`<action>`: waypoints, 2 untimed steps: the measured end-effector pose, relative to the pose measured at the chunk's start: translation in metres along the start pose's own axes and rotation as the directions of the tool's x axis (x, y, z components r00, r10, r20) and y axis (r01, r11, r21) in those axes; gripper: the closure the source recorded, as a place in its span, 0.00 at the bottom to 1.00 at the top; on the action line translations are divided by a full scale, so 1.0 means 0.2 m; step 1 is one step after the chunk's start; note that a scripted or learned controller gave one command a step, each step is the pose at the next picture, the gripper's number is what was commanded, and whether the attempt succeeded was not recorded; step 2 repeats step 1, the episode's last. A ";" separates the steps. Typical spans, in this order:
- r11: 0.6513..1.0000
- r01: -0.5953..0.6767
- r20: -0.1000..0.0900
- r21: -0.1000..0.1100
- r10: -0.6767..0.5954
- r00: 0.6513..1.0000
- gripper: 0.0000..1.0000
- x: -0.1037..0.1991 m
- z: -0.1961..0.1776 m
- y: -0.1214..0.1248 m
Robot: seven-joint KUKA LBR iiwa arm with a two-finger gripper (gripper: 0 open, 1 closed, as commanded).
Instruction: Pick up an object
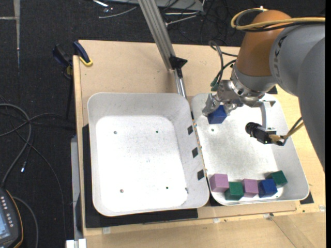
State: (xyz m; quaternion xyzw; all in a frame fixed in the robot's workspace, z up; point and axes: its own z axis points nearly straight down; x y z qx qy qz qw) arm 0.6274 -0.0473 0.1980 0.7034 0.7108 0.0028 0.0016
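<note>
My gripper hangs over the upper left part of the right bin, close to the divider between the bins. A blue block sits between its fingers, lifted off the bin floor. Along the right bin's front edge lie several more blocks: a purple block, a green block, a second purple block, a blue block and a dark green block.
The left bin stands beside the right one. A metal pole slants in from the top toward the bins' shared back corner. A small black device hangs off the arm over the right bin. Blue and yellow clamps sit at the bench's back left corner.
</note>
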 end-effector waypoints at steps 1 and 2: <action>1.000 0.000 -0.001 0.004 0.000 1.000 1.00 0.36 -0.04 0.06; 1.000 0.000 -0.001 0.004 0.000 1.000 1.00 0.36 -0.04 0.06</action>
